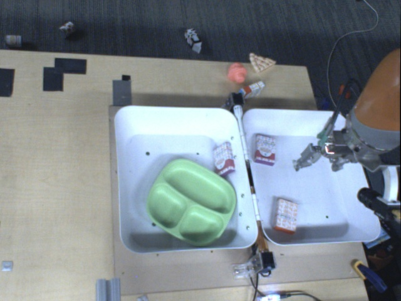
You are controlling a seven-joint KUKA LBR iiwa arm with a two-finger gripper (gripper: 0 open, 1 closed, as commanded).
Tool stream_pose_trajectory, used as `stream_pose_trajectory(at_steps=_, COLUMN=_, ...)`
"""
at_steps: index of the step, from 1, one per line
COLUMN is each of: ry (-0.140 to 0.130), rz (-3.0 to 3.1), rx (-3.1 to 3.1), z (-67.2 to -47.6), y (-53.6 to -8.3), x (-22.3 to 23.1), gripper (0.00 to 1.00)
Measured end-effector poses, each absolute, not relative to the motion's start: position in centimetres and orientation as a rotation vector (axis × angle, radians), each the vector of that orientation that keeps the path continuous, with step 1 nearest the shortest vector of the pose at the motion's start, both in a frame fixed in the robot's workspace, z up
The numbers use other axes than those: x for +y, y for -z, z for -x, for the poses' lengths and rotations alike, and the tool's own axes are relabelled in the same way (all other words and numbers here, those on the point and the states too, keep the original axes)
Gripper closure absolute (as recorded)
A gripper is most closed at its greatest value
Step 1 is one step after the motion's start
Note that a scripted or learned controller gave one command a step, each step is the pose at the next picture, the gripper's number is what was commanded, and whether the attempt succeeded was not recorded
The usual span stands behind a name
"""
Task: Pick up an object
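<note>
Two small red-and-white cartons lie in the right bin (351, 231): one (265, 149) near its far left corner, the other (286, 215) near the front left. A third carton (223, 157) lies in the left bin (135, 168), beside a green divided plate (191, 199). My gripper (321, 162) hovers over the right bin's middle right, to the right of the far carton and apart from it. Its fingers are spread open with nothing between them.
Behind the bins on the bench lie a pink ball (237, 73), a wedge-shaped toy (261, 62) and a small tube (252, 89). A ridge (247, 168) divides the two bins. The arm's orange band (382, 99) looms at the right.
</note>
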State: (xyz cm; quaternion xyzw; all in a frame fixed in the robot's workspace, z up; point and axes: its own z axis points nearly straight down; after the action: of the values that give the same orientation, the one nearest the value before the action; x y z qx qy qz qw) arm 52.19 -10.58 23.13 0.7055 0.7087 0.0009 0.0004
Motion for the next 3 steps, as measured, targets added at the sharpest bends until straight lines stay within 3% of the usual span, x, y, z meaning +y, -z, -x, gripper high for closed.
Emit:
stream_pose_trajectory(at_steps=1, ry=-0.008, rz=-2.214, rx=2.220, z=-53.7, y=-8.8, x=-10.4, gripper=0.00)
stream_pose_trajectory(at_steps=3, ry=-0.006, rz=-2.213, rx=2.225, z=-63.7, y=-8.6, x=-9.9, gripper=0.00)
